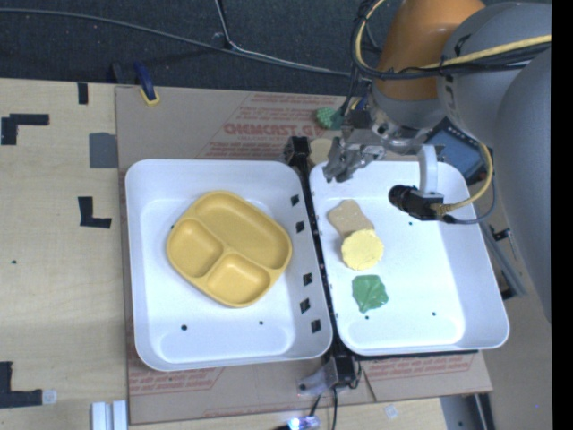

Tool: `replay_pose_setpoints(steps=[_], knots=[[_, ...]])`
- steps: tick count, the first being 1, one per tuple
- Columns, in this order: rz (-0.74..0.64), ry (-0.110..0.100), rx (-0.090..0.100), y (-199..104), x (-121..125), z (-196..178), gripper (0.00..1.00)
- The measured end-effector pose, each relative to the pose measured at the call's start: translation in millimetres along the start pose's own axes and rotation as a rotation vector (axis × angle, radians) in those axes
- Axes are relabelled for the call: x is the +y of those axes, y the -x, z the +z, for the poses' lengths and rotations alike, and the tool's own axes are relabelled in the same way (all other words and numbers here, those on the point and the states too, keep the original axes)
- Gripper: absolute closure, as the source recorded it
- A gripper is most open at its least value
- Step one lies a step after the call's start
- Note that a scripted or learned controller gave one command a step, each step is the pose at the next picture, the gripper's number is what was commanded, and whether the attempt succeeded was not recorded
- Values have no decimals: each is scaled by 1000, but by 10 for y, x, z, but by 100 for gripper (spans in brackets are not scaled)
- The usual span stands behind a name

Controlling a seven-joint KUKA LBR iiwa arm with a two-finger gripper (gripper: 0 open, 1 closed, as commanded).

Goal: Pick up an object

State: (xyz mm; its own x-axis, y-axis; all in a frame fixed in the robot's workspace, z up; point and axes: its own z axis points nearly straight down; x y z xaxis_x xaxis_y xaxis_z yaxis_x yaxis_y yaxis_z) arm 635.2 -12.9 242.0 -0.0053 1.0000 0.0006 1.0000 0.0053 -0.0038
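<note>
Gripper [343, 167] hovers above the right white bin [448, 330], fingers' state I cannot tell; the round yellow foam-like disc [362, 250] mid-bin looks light and soft, so I'd pinch across its edges

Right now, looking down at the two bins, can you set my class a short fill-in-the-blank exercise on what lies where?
1. The yellow divided tray lies in the ____ bin.
2. The tray has ____ compartments.
3. In the right bin, the yellow round piece lies between the tan piece and the ____ piece.
4. The gripper hangs over the right bin's ____ corner.

Missing words: left; three; green; upper-left
</note>
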Motion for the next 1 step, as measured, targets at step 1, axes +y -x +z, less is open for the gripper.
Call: replay_pose_setpoints(steps=[1], knots=[[1, 0, 0, -436, -20, 131, 100]])
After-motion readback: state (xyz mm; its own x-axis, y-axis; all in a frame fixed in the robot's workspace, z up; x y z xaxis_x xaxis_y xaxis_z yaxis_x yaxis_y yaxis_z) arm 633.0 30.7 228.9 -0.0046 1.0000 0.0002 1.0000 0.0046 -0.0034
